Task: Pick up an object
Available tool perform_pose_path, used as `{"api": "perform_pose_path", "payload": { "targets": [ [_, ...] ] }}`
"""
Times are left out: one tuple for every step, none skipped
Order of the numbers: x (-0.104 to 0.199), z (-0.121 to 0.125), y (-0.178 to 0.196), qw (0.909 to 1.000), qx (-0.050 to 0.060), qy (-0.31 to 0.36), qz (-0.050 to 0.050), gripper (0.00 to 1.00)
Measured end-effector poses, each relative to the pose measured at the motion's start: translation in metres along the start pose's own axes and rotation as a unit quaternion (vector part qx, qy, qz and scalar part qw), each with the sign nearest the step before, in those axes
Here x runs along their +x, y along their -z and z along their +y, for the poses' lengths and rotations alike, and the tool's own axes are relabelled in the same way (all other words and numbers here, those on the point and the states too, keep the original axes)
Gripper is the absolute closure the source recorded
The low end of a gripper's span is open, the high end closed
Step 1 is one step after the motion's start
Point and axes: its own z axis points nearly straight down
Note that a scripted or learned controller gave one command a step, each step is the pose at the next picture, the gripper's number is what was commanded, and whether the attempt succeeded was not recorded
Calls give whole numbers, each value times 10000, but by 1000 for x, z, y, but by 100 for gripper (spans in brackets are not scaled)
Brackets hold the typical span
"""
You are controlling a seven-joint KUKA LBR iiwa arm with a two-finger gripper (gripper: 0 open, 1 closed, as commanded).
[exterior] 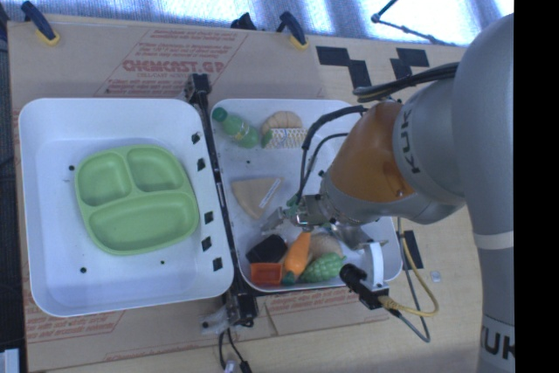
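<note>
Gripper [301, 218] fingers blurred, state unclear; arm [410, 162] hides right bin's [229, 188] far side; arm cut off at right.

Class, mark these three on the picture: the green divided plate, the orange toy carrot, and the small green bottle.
Green divided plastic plate [135, 198]: camera view, centre where the ridges meet.
Orange toy carrot [298, 255]: camera view, middle of its body.
Small green bottle [236, 128]: camera view, middle of its body.
</note>
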Motion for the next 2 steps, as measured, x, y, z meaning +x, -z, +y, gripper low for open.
{"api": "perform_pose_path", "payload": {
  "targets": [
    [0,0,10,10000,8,25,3,100],
    [-47,-13,28,10000,-7,-15,-3,100]
  ]
}}
